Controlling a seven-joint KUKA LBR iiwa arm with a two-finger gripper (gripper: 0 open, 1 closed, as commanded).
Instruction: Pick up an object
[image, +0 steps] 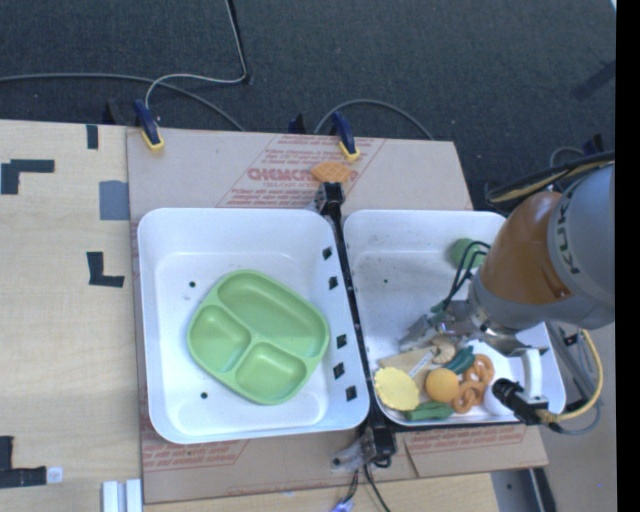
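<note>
The gripper (432, 332) hung over the right bin (400, 262) beside an orange ball (441, 385); its grip state was unclear.

Even, soft daylight; slightly blurry overall.

- L bin (160, 300): divided tray (258, 336) lies in its centre.
- R bin (400, 240): small items (440, 385) clustered at near edge.
- Gripper (432, 330) sits just behind cluster, inside R bin.
</note>
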